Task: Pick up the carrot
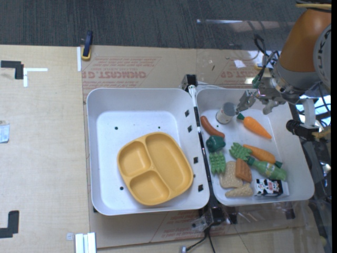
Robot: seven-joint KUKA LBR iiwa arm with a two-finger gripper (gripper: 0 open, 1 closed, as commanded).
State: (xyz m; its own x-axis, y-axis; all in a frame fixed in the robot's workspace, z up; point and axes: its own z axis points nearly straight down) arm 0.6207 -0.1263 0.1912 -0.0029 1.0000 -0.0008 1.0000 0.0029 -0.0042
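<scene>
Clearly the pick is not yet made — the tool [256, 100] hovers spread and unladen, while the carrot [256, 126] lies just below it in the right bin [303, 167], untouched; descent, closure and lift remain.

A single fixed camera looks down on the bench [42, 157] from above at a slant, far enough back to take in both white bins whole. The left bin [100, 141] sits at the centre of the frame, the right bin [295, 173] at centre right. Dark floor [158, 9] runs across the top of the frame, so the view tilts away toward the far side. The arm [310, 41] enters at the upper right corner.
</scene>
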